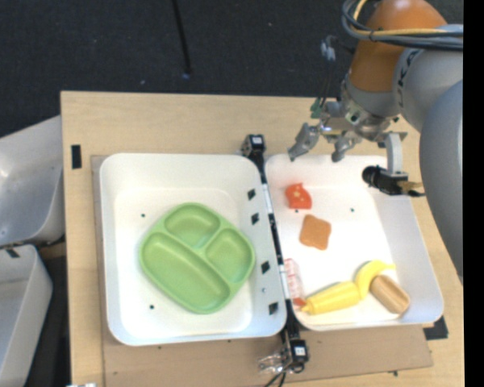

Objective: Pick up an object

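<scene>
A light wooden worktop (81,127) carries two shallow white bins side by side. The left bin (121,313) holds a green divided plate (195,256) with three compartments, lying flat and slightly turned. The right bin (411,248) holds the smaller items: a yellow banana-shaped toy (347,290) near the front edge, a tan cylinder (389,293) touching its curved end, an orange-brown flat piece (315,232) near the middle, and a small red piece (298,196) just behind it. The grey arm with its orange band (387,47) reaches in from the right, and its gripper (321,145) hangs over the back edge of the right bin, fingers spread with nothing between them. By this view the pick has not begun: every object lies in a bin, and choosing one, descending and closing all remain. No brand, label or writing is readable; a small reddish-and-white strip (291,279) at the divider is too small to read.
</scene>
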Controlling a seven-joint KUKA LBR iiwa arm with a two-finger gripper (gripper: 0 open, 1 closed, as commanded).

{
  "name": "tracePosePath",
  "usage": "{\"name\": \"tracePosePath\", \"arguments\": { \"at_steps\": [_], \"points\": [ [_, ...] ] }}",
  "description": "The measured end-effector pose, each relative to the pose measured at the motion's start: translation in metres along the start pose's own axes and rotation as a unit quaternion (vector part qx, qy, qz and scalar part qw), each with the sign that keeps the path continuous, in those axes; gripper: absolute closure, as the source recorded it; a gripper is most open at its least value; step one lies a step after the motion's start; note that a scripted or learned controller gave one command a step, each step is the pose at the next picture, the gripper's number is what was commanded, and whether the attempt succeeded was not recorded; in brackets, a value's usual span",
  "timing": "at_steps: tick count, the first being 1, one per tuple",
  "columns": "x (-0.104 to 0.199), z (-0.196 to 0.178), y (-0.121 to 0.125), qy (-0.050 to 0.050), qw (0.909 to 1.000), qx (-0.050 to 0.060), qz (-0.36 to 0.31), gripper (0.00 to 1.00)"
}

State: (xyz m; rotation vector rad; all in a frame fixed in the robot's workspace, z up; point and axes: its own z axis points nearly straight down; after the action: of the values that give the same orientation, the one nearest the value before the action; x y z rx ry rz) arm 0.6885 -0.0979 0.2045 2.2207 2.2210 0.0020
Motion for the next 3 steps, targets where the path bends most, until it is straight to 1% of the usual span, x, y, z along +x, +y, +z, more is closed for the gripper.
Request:
{"name": "tracePosePath", "arguments": {
  "at_steps": [1, 2, 3],
  "points": [
    [-0.001, 0.063, -0.001, -0.001, 1.0, 0.002, 0.0, 0.0],
    [-0.005, 0.103, -0.002, -0.002, 1.0, 0.005, 0.001, 0.0],
    [-0.006, 0.09, -0.001, -0.003, 1.0, 0.0, 0.001, 1.0]
  ]
}}
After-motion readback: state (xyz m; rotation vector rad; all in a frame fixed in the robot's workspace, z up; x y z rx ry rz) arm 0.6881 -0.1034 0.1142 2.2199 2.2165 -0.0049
